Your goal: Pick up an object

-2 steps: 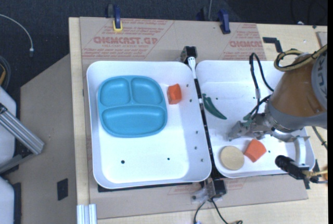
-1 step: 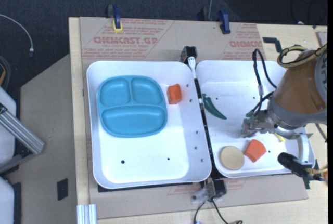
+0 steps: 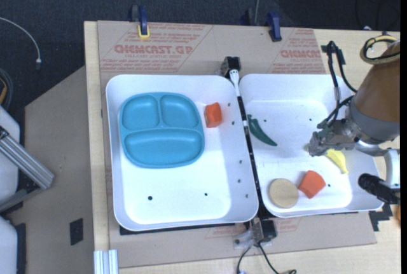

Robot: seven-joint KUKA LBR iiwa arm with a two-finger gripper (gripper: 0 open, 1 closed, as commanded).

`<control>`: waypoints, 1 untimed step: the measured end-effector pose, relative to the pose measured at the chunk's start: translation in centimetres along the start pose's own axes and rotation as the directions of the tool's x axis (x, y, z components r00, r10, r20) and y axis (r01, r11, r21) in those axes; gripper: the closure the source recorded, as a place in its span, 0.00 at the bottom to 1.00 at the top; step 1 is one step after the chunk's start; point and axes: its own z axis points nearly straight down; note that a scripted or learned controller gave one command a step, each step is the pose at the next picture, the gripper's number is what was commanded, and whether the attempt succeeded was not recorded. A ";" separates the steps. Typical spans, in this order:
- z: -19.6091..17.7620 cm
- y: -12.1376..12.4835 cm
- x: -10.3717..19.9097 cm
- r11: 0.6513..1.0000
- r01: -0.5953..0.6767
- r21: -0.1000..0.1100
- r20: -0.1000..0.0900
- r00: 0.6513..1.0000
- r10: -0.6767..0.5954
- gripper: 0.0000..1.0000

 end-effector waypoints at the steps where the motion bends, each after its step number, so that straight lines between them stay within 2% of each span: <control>1: -4.3 0.4 -0.1 1.000 0.001 0.000 0.000 1.000 -0.001 1.00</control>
